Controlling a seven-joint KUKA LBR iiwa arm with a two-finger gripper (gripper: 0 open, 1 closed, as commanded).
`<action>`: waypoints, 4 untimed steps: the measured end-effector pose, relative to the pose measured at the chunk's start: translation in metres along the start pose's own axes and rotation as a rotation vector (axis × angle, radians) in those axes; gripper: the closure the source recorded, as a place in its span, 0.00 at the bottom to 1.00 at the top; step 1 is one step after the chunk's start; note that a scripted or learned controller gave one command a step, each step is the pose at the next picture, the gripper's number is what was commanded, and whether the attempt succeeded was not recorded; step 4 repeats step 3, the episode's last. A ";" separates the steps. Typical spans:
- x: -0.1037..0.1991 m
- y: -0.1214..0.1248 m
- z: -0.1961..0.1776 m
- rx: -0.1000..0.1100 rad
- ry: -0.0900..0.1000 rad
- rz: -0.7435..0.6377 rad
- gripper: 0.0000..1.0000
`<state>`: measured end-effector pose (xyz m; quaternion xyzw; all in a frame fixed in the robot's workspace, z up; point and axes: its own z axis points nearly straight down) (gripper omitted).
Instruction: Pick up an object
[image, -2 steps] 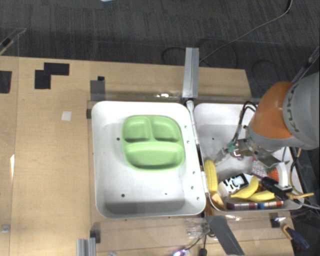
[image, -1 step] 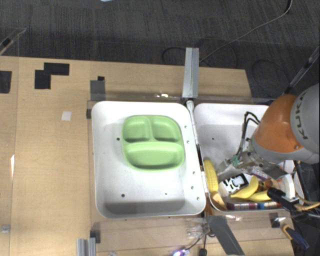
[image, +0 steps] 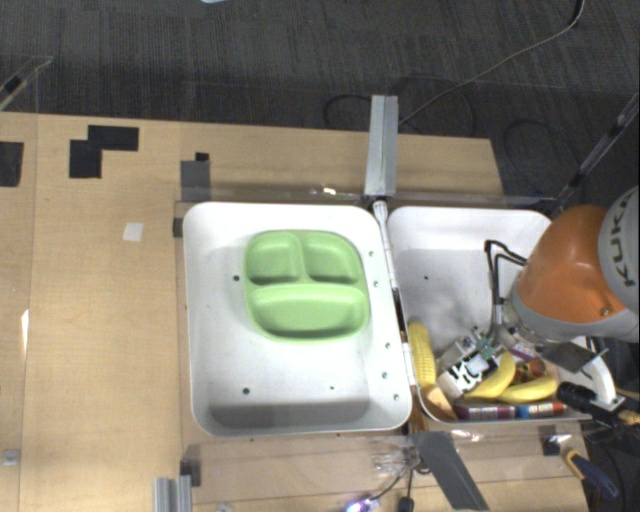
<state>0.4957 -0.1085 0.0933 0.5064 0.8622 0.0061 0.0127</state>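
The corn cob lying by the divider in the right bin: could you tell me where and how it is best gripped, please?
Probably grip the corn cob across its middle, descending from above. It lies lengthwise along the bin wall, so the fingers should close across its narrow width, one slipping between cob and wall.

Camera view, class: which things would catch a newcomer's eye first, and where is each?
A pale green divided plate sits in the middle of the left bin. The arm's orange band looms over the right bin, above yellow bananas and an ear of corn heaped in its near corner.
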 end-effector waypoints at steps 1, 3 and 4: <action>-0.025 -0.017 0.002 0.008 0.009 0.430 0.00; -0.026 -0.013 -0.010 0.000 0.006 0.369 1.00; -0.026 -0.013 -0.010 0.000 0.006 0.369 1.00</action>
